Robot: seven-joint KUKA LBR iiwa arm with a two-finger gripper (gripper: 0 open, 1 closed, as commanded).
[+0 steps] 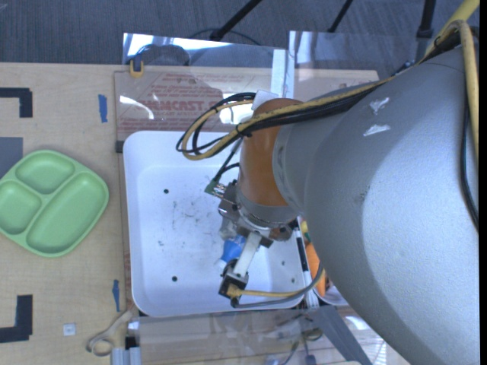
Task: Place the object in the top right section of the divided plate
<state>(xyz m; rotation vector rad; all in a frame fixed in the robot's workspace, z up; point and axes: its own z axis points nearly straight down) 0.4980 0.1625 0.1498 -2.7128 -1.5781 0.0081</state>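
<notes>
The green divided plate (68, 213) lies on the wooden bench at the left, outside the bins, with nothing in its three sections. My gripper (233, 255) hangs low over the lower right part of the left white bin (163, 204), under the orange band of the wrist. A small blue thing (230, 249) shows right at the gripper. Whether it is held or lies on the bin floor beneath cannot be made out. The arm's grey body covers the right bin.
An orange and black thing (318, 278) peeks out beside the arm at the right edge of the left bin. A clear plastic wall (198, 90) stands behind the bin. Black marks (17, 101) and blue tape (103, 107) are on the bench.
</notes>
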